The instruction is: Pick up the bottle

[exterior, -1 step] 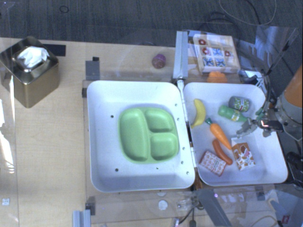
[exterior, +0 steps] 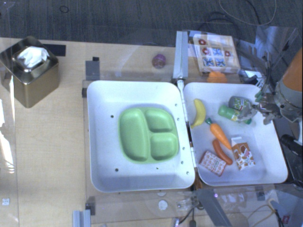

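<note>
Green bottle [exterior: 230, 112] lies on its side in right bin [exterior: 270, 174] — likely light, stiff, slippery; you should grip mid-body — end effector [exterior: 248, 110] fingers apart at its cap end.

Bright, even overhead light; soft shadows; slight overall blur; washed-out white bins [exterior: 142, 91].

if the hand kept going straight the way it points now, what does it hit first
Likely the green plastic bottle lying in the right white bin: the hand points left, right at it. Depth is unclear, so it may pass above.
</note>
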